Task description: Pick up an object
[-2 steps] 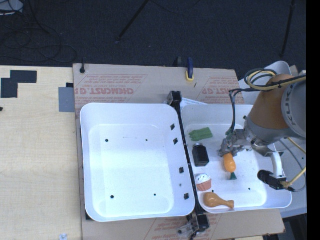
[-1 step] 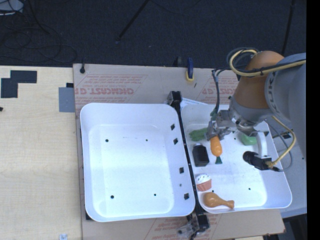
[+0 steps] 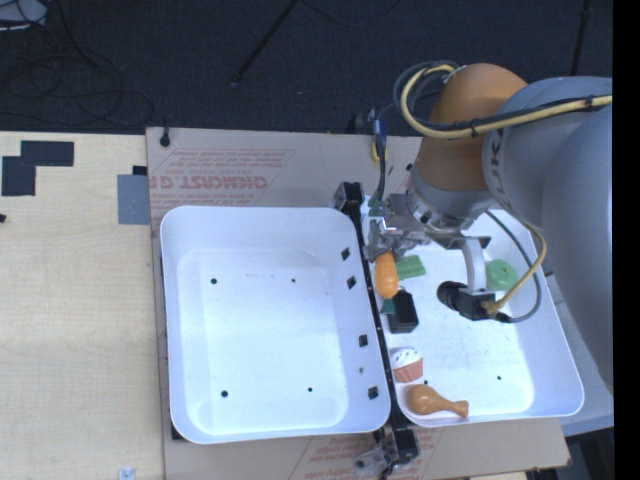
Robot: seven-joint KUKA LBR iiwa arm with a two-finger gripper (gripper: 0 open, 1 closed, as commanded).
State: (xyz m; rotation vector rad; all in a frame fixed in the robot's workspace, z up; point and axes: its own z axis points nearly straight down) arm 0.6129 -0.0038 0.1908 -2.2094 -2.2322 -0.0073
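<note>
In the right bin, the orange object lies lengthwise, near-to-far.

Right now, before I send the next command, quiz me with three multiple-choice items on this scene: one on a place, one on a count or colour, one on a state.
1. Where does the tan plastic drumstick toy lie?
A. near corner of the right white bin
B. middle of the left white bin
C. on the wooden bench

2. What colour is the round flat piece in the right bin?
A. blue
B. green
C. red

3. What sits at the end effector?
A. a black block
B. a white cup
C. an orange oval toy, just under it

Answers: 1 A, it rests by that bin's near left corner. 2 B, it is plainly green. 3 C, the orange toy sits right below it by the divider; a grip cannot be confirmed.
</note>
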